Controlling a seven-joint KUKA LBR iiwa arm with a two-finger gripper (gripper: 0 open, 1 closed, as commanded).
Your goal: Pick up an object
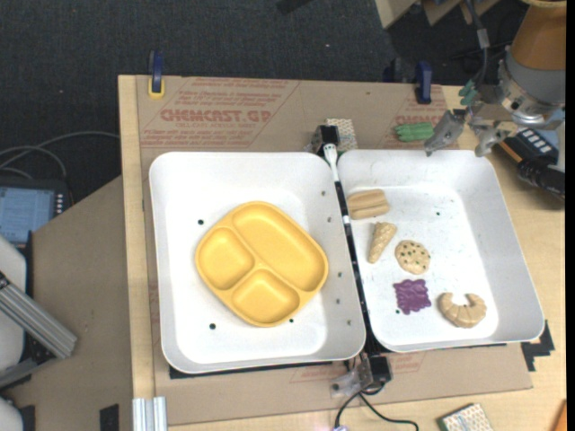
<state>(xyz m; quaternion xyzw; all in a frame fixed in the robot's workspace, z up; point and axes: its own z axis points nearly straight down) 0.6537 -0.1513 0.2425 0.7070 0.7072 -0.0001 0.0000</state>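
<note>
A workbench seen from above holds 2 shallow white bins side by side. The left bin contains a yellow divided plate with 3 compartments. The right bin contains 5 small toy food items: a tan bread roll near the top left, a cone-shaped wedge just below it, a chocolate chip cookie beside the wedge, a purple bunch of grapes lower down, and a croissant at the lower right.

The grey arm with its orange band enters at the upper right. Its gripper hangs over the top edge of the right bin, above the bench rather than down among the items. The 2 fingers are spread apart, with nothing between them and nothing touching them. A small green object lies on the cardboard just left of the gripper, outside the bin.

Judging from this, the pick is at its start: no item has been chosen or approached. The next move calls for carrying the gripper over 1 item, most likely in the right bin, lining the fingers up across it, and descending until the fingers straddle it before closing. The items lie apart from one another, which should leave room for the fingers.
</note>
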